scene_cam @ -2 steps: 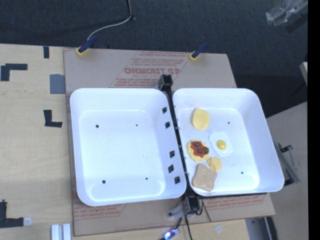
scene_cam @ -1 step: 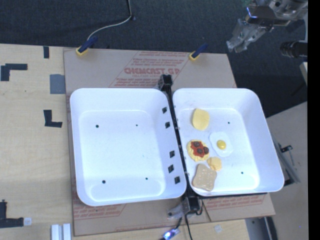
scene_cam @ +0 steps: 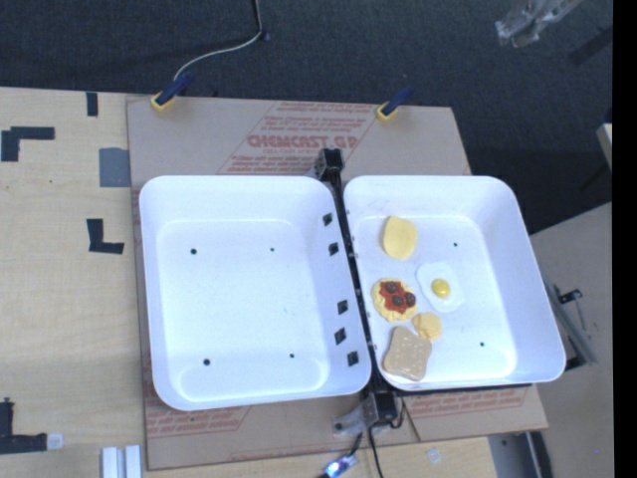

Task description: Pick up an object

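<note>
A: Scanning the frame quick: pincer is up in the top right corner, blurry, well away from both bins, nothing under it but dark floor. Whether it's spread or pressed together, I cannot tell.

B: Targets?

A: All in the right bin. Yellow round piece nearest the divider, fried egg just right of centre, mini pizza beside the egg, small yellow chunk below it, and toast slice at the front. Left bin is the neighbour, sitting on the same desk.

B: Risks?

A: Plenty. Everything looks flat and low, so my guess is the tips could skate over a piece or jam into the bin floor if the descent is off. Pizza, chunk and toast sit touching or just about, so a grasp there may nudge a neighbour or catch two at once. Toast is near the front wall and near the divider; a wide approach might clip either.

B: Safest pick?

A: Yellow round piece, I'd say. It's apart from the rest with bare bin around it. Egg is next best, though its white edge looks thin and could slip.

B: Stage?

A: Nothing held that I can see; approach not yet made. Long travel from that corner, so any aiming error carries all the way down.
</note>
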Controlling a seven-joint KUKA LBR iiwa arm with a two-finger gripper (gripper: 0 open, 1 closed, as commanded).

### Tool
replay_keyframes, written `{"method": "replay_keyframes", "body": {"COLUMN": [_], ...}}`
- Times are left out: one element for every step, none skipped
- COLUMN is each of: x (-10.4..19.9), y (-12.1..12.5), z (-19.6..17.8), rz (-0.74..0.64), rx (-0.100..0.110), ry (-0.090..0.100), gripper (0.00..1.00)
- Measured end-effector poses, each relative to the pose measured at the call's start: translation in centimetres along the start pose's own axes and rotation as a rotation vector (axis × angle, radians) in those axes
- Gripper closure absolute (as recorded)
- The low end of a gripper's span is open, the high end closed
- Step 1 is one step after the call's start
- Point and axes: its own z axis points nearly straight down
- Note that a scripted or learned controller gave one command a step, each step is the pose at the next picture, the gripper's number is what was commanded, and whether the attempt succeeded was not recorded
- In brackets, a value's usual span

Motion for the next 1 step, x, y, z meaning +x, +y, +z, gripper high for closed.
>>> {"method": "replay_keyframes", "body": {"x": [5.35], "y": [-0.84], "z": [10.01], "rz": [-0.001], "rx": [0.019], "ry": [0.003], "gripper": [1.00]}}
